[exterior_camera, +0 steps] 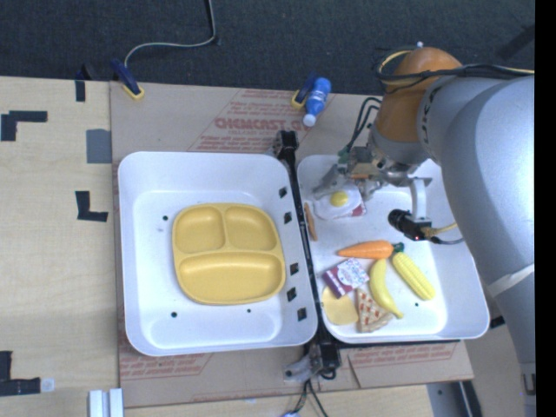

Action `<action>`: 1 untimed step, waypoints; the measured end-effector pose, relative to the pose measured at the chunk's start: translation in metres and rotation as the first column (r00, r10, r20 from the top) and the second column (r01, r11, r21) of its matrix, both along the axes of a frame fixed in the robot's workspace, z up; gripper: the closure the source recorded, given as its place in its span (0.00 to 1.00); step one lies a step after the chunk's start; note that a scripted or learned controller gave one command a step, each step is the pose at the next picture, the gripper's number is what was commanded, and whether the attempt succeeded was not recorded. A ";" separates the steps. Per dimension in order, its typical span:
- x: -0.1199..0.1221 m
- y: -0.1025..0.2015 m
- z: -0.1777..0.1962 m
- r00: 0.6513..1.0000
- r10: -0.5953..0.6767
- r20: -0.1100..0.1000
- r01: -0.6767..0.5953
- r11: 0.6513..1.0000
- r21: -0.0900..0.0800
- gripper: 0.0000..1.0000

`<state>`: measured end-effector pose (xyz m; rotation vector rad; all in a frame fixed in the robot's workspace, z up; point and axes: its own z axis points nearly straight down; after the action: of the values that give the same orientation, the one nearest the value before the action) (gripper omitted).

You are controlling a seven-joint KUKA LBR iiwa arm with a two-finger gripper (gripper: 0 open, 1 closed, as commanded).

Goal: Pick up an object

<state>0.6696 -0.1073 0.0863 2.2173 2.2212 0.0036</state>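
At the left of the frame the bench (52, 259) showed pale wood with black tape marks. A cardboard sheet (234, 124) lay under both bins, with a blue clamp (129, 78) at its upper left corner and a blue and white bottle (314, 98) on its upper edge near the middle.

The left bin (139, 189) held a yellow divided plate (229, 253), lying flat near the bin's middle, three compartments facing up.

The right bin (456, 302) sat just beside it, the two rims touching along the centre of the frame. In its upper part lay a white piece with a yellow centre, like a fried egg (340, 201). Lower down lay an orange carrot (367, 250), with a yellow corn cob (412, 274) just right of its green end and a banana (383, 287) below it. Left of the banana was a small purple and white packet (345, 274), and below that a pizza slice (371, 313) beside a pale yellow disc (337, 307).

The gripper (365, 170) hung over the upper part of the right bin, right above the egg, with the orange band (410, 94) and grey arm (495, 155) filling the right of the frame. Whether its fingers were wide or narrow could not be told, and nothing was seen held.
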 end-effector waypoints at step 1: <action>0.001 0.000 0.012 1.000 0.000 0.005 0.000 1.000 -0.001 1.00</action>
<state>0.6709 -0.1075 0.0983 2.2143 2.2185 0.0077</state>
